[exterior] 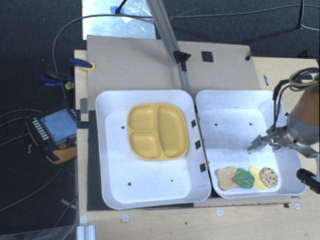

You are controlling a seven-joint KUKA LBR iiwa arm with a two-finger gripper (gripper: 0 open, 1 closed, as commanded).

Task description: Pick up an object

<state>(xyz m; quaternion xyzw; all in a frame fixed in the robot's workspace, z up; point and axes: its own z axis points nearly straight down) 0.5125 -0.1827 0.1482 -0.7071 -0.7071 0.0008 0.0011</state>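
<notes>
Along the front edge of the right bin (235, 101) lie several small food pieces: a tan toast slice (225, 178), a green leaf piece (244, 178), a yellow wedge (256, 177) and a round speckled cookie (269, 176). My gripper (256, 145) hangs over the right part of that bin, a little above and behind the food row, and I see nothing held in it. The arm (306, 115) enters from the right edge. A yellow divided plate (157, 131) rests in the left bin (112, 174).
A grey pole (167, 31) slants down from the top to the gap between the bins. Brown board (130, 64) lies behind the bins. Clamps (80, 64) and a blue-screened device (56, 126) sit off the bench at left. A black cable (277, 91) loops near the arm.
</notes>
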